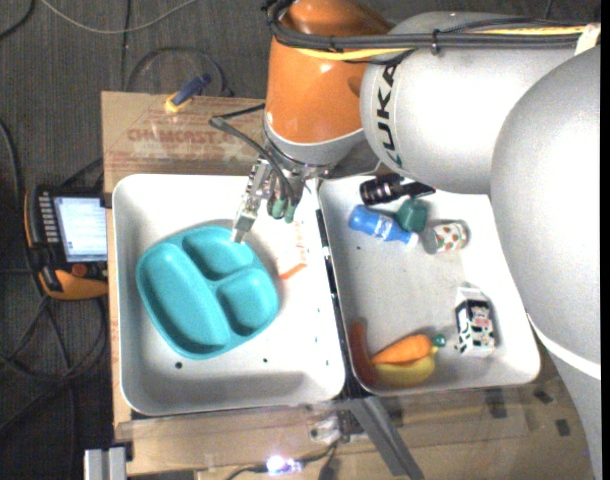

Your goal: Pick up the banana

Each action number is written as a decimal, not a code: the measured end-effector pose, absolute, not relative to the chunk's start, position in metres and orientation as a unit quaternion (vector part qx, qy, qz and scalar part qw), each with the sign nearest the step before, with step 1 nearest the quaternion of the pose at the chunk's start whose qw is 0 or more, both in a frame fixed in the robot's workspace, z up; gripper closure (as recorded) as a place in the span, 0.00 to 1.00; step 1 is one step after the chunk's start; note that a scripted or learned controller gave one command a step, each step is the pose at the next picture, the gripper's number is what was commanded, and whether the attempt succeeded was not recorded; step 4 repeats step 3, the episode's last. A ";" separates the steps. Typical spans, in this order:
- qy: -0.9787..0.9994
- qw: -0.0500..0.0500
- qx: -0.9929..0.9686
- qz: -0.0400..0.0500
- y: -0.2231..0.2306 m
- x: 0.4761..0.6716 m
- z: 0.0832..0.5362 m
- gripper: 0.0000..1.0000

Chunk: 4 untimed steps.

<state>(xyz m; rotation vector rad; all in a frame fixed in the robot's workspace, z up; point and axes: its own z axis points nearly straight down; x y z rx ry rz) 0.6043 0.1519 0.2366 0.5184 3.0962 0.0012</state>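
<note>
The grey arm (485,98) with its orange band (320,78) reached over the two white bins, and the left bin (145,368) bore a teal divided plate (210,288). The gripper (253,208) hung above that plate's upper edge with nothing between its fingers (spread or pressed together, I cannot tell). The banana (410,371) lay well apart in the right bin's (515,363) near corner, touching a carrot (405,349).

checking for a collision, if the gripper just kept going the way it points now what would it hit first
Probably the teal divided plate: the gripper points down over its upper rim in the left bin. Depth is unclear from this slant. The banana lies in the other bin.
</note>
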 end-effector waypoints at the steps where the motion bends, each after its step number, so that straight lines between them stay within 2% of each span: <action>1: 0.975 0.001 0.221 0.000 0.141 0.581 0.288 1.00; 2: 0.998 0.002 0.070 0.001 0.234 0.574 0.318 1.00; 3: 0.999 0.000 -0.035 0.000 0.233 0.493 0.280 1.00; 4: 0.999 0.000 -0.035 0.000 0.233 0.493 0.280 1.00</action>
